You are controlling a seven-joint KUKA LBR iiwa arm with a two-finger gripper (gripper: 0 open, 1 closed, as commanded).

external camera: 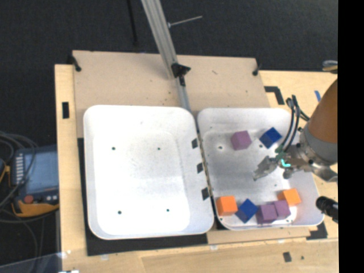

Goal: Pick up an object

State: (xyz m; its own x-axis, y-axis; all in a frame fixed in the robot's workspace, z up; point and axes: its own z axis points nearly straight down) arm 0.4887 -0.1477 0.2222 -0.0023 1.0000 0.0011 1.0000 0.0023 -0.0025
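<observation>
Right bin [227, 124] holds the spread, empty hand [265, 168], near the blue cube [271, 137].

Arm [325, 131] is grey with a fat orange band, black cables looped alongside, little teal light glowing near the metal gripper [266, 168].

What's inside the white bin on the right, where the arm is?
The right shallow white bin holds small cubes: three purple, two blue, two orange. The grey arm's gripper hangs over its bare middle; anything under the arm is hidden.
</observation>
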